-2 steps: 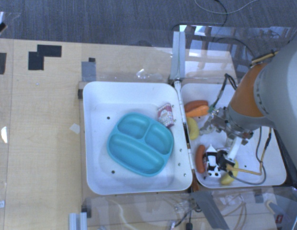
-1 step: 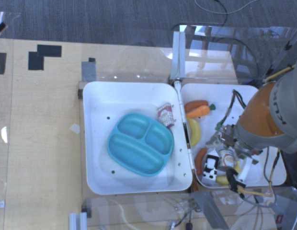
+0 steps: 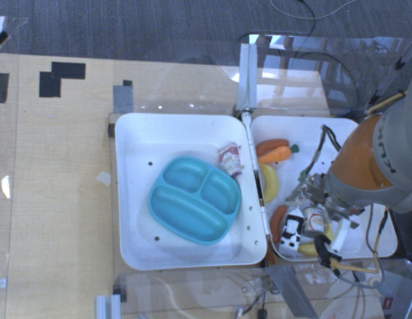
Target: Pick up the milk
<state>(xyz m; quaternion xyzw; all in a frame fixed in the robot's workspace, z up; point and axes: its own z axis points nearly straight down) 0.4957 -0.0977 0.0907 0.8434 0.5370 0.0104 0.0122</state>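
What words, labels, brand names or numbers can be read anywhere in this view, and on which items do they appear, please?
None can be read.
Small red-and-white packet in the left bin: carries print, too blurred to read.
Black-and-white carton in the right bin, beside the gripper: patterned, no legible text.
Black shapes on the bench: plain marks, not letters.

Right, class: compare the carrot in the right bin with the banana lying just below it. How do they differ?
The carrot is orange with a green end; the banana is plain yellow. The carrot lies across the bin, tip pointing right; the banana runs up and down the view along the bin's left wall. The carrot tapers straight; the banana curves. Both rest in the right bin, away from the tool.
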